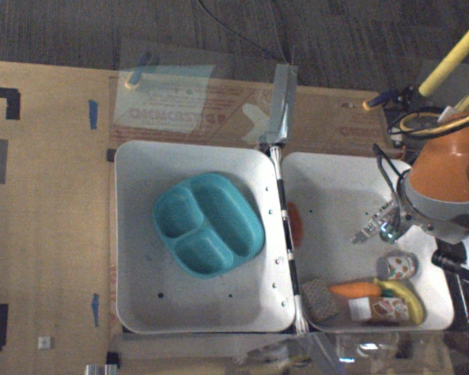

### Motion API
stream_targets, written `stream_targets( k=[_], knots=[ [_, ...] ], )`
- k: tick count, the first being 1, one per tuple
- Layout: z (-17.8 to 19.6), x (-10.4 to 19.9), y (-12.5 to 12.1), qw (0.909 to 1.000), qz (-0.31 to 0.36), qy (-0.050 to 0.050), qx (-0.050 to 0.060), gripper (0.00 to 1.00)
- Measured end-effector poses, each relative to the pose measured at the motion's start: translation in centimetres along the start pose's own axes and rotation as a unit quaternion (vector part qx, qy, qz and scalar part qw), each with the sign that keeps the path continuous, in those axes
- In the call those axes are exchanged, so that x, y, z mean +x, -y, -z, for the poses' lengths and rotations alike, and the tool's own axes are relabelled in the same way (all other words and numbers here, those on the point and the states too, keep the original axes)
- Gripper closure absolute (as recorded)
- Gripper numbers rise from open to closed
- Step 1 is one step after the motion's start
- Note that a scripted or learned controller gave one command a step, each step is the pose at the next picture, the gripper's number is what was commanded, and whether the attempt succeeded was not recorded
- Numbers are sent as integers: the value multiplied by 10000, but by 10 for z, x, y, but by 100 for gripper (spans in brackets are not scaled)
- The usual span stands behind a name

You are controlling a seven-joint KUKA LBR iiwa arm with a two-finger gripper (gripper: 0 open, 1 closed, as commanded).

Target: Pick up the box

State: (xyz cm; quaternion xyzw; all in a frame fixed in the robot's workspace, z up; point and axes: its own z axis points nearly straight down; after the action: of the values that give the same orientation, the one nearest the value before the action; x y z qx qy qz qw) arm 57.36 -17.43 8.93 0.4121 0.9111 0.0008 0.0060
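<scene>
Two white bins side by side on bench. Left bin [128,240]: teal divided plate [208,222], tilted diagonal, approx centre. Right bin [329,188]: gripper [378,228] over upper-right area, apart from items. Front right corner cluster: box [379,310] touching banana [406,300], carrot [355,290] just above box, grey sponge [320,299] to left, small cup [397,266] near the arm.
</scene>
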Motion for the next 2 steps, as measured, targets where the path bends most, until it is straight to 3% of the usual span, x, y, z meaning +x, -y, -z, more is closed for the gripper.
stream_targets(
  k=[1, 2],
  knots=[
    [-1, -13, -64, 9906, 1366, 6, -14, 100],
    [-1, -6, -98, 9927, 1208, -2, -13, 100]
  ],
)
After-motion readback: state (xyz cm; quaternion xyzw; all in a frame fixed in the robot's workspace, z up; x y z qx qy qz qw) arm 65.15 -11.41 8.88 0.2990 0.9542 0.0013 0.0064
